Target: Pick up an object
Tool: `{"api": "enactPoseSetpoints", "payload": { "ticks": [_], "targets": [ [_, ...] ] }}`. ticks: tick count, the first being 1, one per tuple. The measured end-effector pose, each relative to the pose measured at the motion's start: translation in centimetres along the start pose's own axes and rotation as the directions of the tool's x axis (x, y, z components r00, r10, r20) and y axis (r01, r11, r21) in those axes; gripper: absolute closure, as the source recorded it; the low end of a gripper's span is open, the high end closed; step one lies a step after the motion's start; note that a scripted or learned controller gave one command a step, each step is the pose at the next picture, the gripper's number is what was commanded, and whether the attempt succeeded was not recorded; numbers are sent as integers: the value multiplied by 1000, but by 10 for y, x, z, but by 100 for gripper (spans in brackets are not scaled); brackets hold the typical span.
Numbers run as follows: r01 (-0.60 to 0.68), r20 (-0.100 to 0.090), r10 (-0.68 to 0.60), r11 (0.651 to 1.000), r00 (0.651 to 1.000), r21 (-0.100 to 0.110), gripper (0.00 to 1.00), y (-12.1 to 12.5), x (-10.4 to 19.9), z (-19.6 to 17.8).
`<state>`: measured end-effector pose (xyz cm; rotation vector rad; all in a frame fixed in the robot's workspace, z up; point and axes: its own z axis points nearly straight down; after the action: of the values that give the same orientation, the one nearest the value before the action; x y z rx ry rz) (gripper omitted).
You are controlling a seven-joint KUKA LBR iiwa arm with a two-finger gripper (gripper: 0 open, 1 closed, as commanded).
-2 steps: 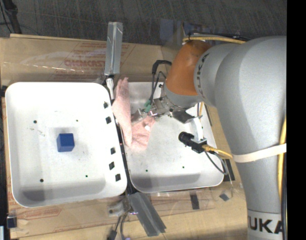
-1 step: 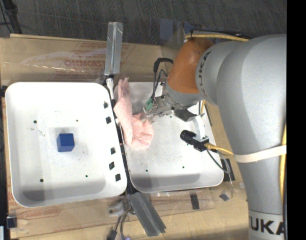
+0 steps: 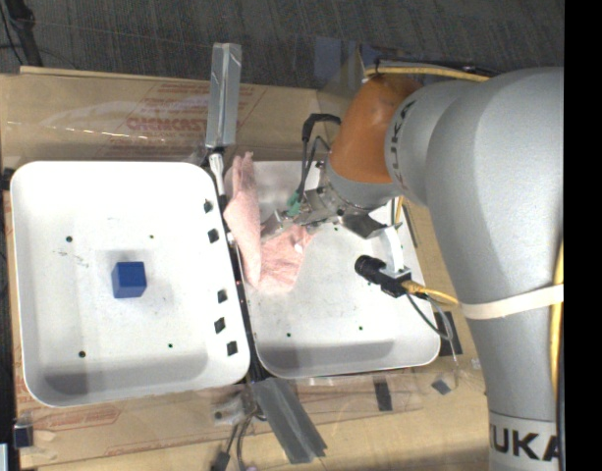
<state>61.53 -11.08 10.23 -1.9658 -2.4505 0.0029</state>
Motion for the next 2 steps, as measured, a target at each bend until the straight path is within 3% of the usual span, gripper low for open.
{"api": "enactPoseSetpoints", "payload": {
  "ticks": [1, 2],
  "targets": [
    [4, 0, -4, 1000, 1000, 1, 100, 0, 0, -10],
    [4, 1, -4, 1000, 1000, 1, 0, 0, 0, -10]
  ]
}}
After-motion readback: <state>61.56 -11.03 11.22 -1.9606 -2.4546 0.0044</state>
